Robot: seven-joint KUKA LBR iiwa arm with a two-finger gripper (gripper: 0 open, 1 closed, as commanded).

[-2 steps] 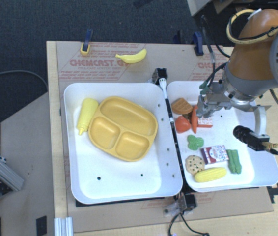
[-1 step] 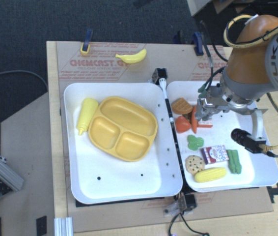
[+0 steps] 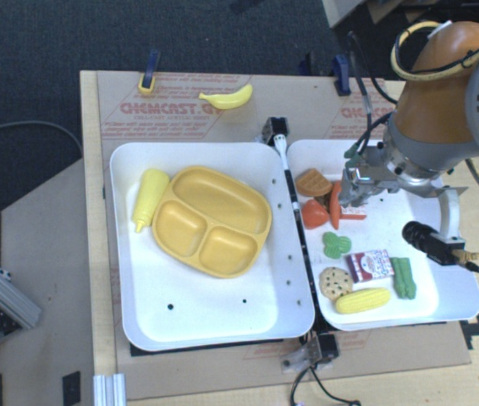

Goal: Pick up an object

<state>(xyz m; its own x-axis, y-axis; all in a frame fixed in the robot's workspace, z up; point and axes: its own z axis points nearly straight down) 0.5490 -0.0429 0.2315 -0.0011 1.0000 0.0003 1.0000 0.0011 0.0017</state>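
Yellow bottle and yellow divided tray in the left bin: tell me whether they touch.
Touching. The camera view shows the yellow bottle lying against the upper-left rim of the yellow divided tray, with none of the white bin floor visible between them.

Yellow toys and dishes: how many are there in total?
4: a yellow plastic banana on the cardboard behind the bins; a yellow squeeze bottle and yellow divided tray in the left bin; a yellow corn cob in the right bin.

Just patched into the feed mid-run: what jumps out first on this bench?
The big yellow divided tray in the left bin, with a yellow squeeze bottle at its left edge. Then the arm's hand low over a cluster of toy foods in the right bin, near an orange-red piece. A banana lies outside, behind the bins.
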